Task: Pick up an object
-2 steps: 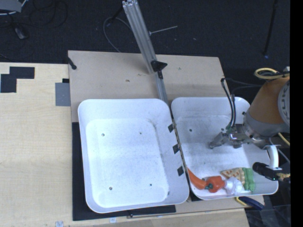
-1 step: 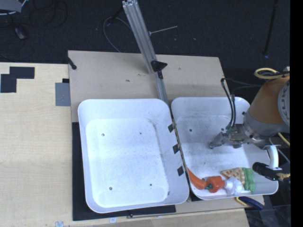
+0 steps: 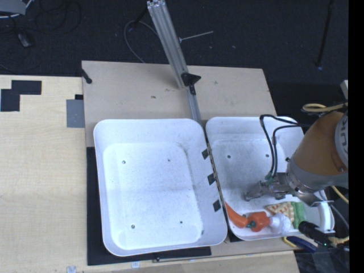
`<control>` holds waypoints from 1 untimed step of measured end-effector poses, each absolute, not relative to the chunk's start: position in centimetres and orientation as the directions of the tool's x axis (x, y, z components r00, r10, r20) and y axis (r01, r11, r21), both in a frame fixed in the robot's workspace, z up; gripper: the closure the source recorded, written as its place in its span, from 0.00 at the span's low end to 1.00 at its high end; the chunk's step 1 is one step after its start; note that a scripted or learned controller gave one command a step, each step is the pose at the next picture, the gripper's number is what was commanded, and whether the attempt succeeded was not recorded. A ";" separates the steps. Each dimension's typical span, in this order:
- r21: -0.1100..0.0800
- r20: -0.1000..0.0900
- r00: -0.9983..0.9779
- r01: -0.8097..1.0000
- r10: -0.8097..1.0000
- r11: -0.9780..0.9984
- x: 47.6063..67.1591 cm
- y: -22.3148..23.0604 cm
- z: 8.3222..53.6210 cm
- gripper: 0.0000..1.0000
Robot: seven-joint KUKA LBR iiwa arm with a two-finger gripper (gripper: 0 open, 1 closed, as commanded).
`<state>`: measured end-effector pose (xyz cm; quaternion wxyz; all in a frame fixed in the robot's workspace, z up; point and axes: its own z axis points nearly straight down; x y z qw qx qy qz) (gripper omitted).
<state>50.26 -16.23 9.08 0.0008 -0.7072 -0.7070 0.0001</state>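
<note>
The gripper [image 3: 253, 195] is hanging low in the right bin [image 3: 239, 131] at lower right, nothing visibly held (finger state I cannot tell), while the carrot [image 3: 238, 216] is lying just below it, so picking is remaining

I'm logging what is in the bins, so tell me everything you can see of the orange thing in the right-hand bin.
The orange thing lies flat at the near edge of the right bin. It looks like smooth plastic: a slim, pointed orange end toward the bin's left wall, widening into a redder, rounded lump on the right. A whitish item lies against that lump. The gripper is just above it in the view, apart from it.
</note>
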 end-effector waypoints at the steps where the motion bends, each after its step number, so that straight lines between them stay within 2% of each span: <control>1: 0.004 0.000 -0.004 1.000 1.000 0.004 55.1 -10.3 8.9 0.00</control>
